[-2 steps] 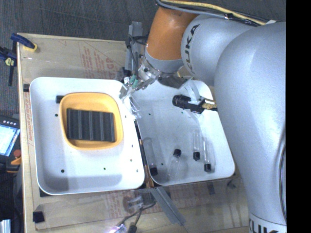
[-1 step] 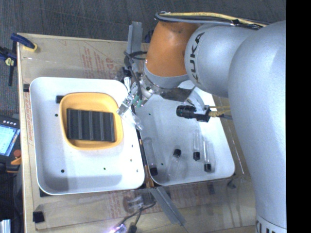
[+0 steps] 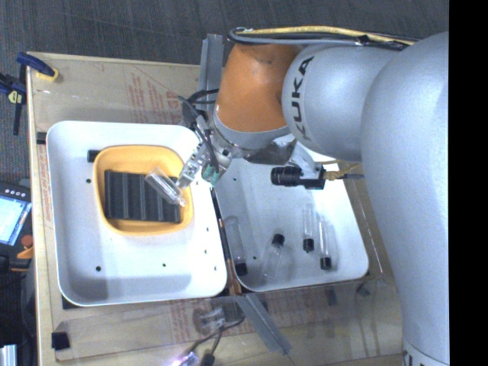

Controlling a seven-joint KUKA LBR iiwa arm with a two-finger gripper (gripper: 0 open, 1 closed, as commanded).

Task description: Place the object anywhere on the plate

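A clear plastic vial [image 3: 165, 187] lies slantwise over the right part of the yellow plate [image 3: 114, 158], which has a dark ridged centre and sits in the left white bin [image 3: 76, 265]. My gripper [image 3: 187, 175] reaches down from the right and its tip meets the vial's right end, just above the plate's right rim. The vial's lower end overlaps that rim. The contact between tip and vial is too small and cluttered to read clearly.
The right bin [image 3: 354, 242] holds several clear vials with black caps, such as one [image 3: 232, 242] by its left wall and one [image 3: 308, 231] in the middle. The arm's grey and orange body [image 3: 305, 90] covers the bin's upper part. A blue clamp [image 3: 38, 65] grips the bench's far-left corner.
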